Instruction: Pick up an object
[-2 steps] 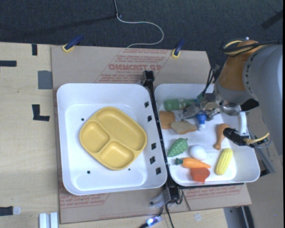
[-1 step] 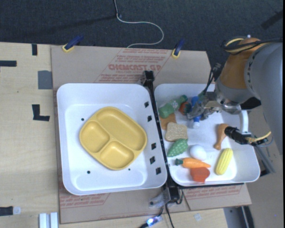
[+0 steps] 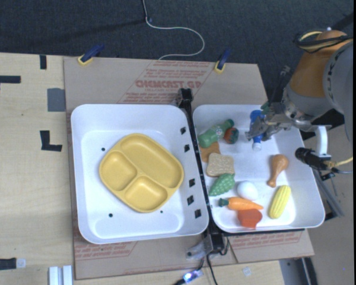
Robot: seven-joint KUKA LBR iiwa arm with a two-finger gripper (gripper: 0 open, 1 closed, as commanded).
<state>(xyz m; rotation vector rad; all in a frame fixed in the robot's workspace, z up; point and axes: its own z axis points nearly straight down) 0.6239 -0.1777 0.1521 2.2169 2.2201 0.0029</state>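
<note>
Lying at near edge of right bin [image 3: 305,221]: orange carrot [image 3: 244,204]. Hovering above far part: pincer [image 3: 258,134], opening impossible to tell.

A shallow white plastic bin [image 3: 83,177] on the left holds a yellow plastic plate with three compartments [image 3: 141,171], lying flat near its middle. A second shallow white bin [image 3: 311,218] stands just beside it on the right, the two meeting along a row of black clips [image 3: 190,183]. Both rest on a brown cardboard sheet with red printing [image 3: 160,79], held at its far edge by a yellow-and-blue clamp [image 3: 90,54] and a blue clamp [image 3: 222,59]. A thin white cable [image 3: 175,31] loops over the dark carpet [image 3: 59,10] beyond the wooden bench [image 3: 24,159].
</note>
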